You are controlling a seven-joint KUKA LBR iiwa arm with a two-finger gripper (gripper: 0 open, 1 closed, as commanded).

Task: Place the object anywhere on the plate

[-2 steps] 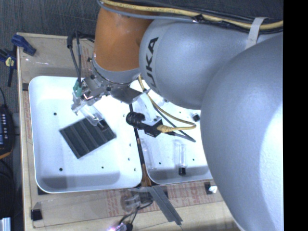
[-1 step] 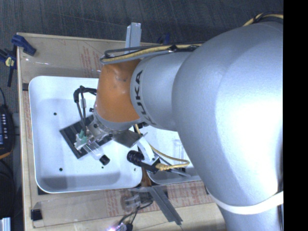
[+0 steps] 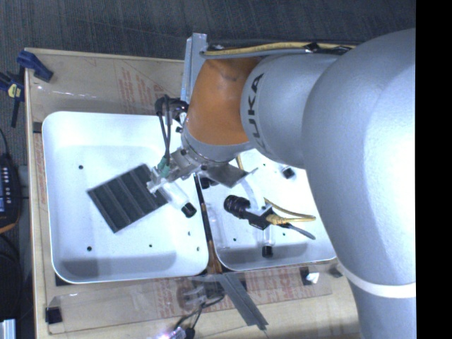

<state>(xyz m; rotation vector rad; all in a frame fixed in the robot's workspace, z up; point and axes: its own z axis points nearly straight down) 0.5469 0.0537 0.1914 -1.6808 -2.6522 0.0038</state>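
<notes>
**Mia:** Where is the gripper (image 3: 164,183) now?

**Sam:** It hangs low in the left bin (image 3: 70,147), right at the edge of the dark ridged plate (image 3: 126,199). I cannot tell if the hand is open or closed. It is small here and the big arm (image 3: 296,119) crowds it.

**Mia:** And the thing that must go on the plate?

**Sam:** I think it is the black and yellow tool (image 3: 272,217). It lies in the right bin (image 3: 240,254), near the wall between the bins. Maybe the hand has some little thing in it, but I see none.

**Mia:** So how do we do this part well?

**Sam:** If the hand has something, slide a bit more over the middle of the plate, go down low, and let go softly. The plate has ridges and lies crooked, so a drop at the edge could roll off. If the hand has nothing, it must go get the tool by its black end.

**Mia:** What is in the way?

**Sam:** The two bin walls in the middle. Lift high to cross them. The arm also hides much of the right bin. The blue clamp (image 3: 34,63) sits far off at the bench corner, so it is no bother.
</notes>
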